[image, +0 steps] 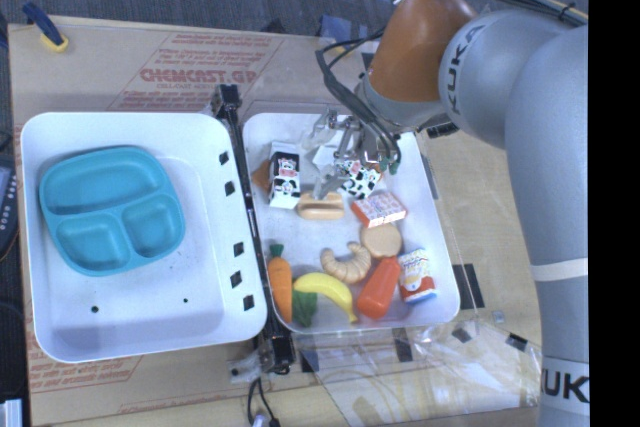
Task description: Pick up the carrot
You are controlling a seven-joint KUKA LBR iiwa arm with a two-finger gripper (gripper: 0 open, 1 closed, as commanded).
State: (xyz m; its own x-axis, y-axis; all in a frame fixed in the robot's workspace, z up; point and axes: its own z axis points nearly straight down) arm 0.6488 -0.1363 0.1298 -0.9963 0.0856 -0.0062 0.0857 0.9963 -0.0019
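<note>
The thick grey metal robot arm (525, 105) has a smooth orange band (420, 40) above the wrist, black "KUKA" letters, thin black cables, and a small silver two-finger gripper (345, 160).

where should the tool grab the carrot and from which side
Probably the orange body of the carrot, about midway along, coming straight down from above. It lies flat in the right bin, green top toward the far end, close to the bin's left wall. The banana sits just to its right, so the fingers are best closed across its narrow width. The tool is farther back in the bin.
</note>
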